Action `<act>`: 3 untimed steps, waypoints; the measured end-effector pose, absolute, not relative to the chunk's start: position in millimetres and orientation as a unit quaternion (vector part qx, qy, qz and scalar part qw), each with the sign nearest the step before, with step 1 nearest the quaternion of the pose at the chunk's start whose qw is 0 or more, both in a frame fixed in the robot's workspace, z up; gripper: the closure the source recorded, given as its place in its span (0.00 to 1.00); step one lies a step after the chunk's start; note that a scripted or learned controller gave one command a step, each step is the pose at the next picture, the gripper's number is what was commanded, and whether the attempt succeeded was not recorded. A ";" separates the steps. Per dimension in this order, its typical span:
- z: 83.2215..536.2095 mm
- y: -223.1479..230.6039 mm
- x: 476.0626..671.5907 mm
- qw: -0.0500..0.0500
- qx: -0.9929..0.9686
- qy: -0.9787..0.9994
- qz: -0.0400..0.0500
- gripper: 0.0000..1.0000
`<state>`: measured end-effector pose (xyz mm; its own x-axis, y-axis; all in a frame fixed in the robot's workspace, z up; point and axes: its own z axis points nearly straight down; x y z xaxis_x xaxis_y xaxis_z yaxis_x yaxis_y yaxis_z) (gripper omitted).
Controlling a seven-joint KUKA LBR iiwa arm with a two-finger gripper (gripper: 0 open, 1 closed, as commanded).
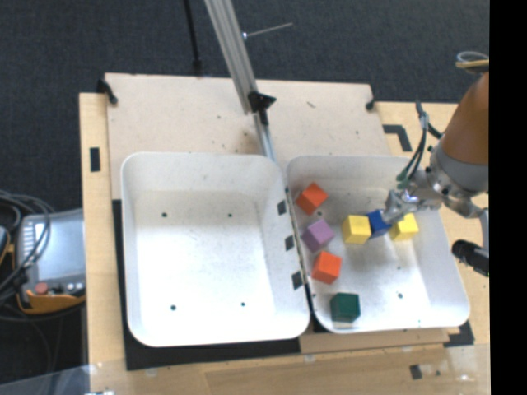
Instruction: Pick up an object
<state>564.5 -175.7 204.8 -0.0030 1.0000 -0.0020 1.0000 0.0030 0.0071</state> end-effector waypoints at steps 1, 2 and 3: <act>266.2 -185.4 567.2 0.004 0.706 0.708 0.002 1.00; 286.7 -186.6 568.0 0.002 0.706 0.709 0.001 1.00; 290.1 -134.1 564.3 0.001 0.705 0.710 0.001 1.00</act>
